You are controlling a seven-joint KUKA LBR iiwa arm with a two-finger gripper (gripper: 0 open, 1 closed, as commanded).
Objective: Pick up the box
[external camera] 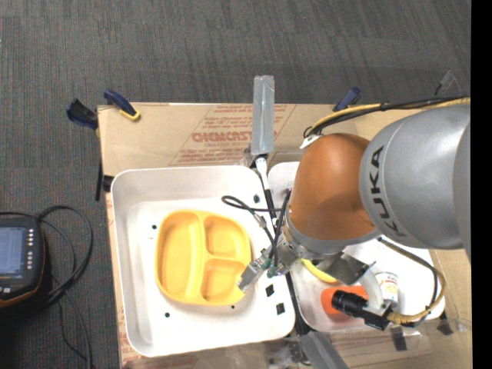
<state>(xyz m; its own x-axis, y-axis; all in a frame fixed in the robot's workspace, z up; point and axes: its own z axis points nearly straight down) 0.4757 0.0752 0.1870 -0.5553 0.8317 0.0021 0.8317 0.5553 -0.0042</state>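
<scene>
Barely started, by the look of it; nothing lifted yet. Low at the right rim of the yellow three-compartment plastic tray (201, 267), over its lower right compartment: the gripper (256, 271), tilted down towards that rim; cannot tell whether clenched or released, and can see nothing caught in it. Around the tray, with its compartments bare, the left shallow white bin (138, 198). Well to the right of the tray, in the right shallow white bin (307, 314) and largely hidden beneath the grey and orange arm (415, 175): a small white printed pack (388, 286), probably the box, though too covered to be sure; between it and the tray, a small orange rounded object (329, 298). No contact between pack and gripper; well apart. Left to do, on this reading: come away from the tray, cross to the right of it, close on the pack and raise it clear
</scene>
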